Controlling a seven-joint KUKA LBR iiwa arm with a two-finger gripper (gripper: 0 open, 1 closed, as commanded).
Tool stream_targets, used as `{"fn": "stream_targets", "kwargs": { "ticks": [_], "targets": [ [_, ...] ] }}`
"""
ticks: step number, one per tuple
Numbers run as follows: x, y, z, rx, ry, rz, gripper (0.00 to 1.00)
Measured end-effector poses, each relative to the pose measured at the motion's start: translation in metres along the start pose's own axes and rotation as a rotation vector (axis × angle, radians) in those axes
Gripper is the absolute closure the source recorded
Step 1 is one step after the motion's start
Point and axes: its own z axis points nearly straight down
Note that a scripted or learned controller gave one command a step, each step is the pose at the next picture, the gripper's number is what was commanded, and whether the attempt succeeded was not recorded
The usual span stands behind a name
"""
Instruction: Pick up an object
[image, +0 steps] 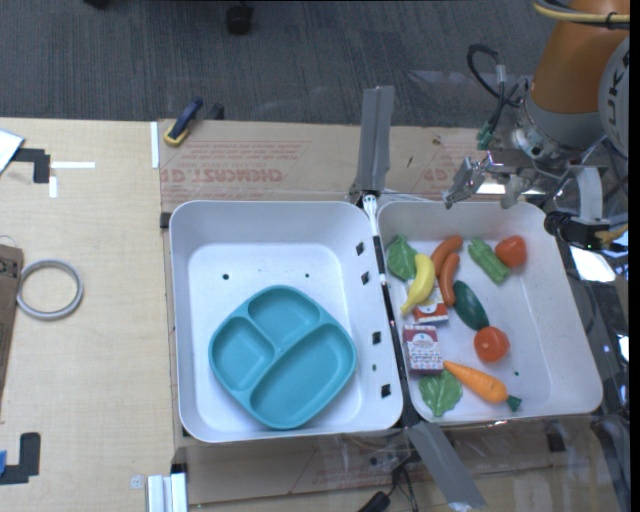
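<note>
1. Up top, we see the grey two-finger claw (487, 186) hanging over the far rim of the right shallow white bin (560, 400), its fingers spread wide, nothing between them.
2. We find the toy food in that bin: a yellow plastic banana (420, 282), a round red tomato (491, 344) and an orange carrot (478, 380).
3. We note a teal divided plate (283, 355) lying in the left white bin (200, 240) on the worktop.
</note>
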Motion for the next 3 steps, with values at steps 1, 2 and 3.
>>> {"fn": "stream_targets", "kwargs": {
  "ticks": [1,2,3],
  "targets": [
    [-0.033,0.005,0.005,-0.001,-0.002,0.186,0.00],
    [-0.006,-0.104,0.008,0.000,0.000,-0.033,0.00],
    [0.004,-0.171,0.098,0.001,0.000,-0.141,0.00]
  ]
}}
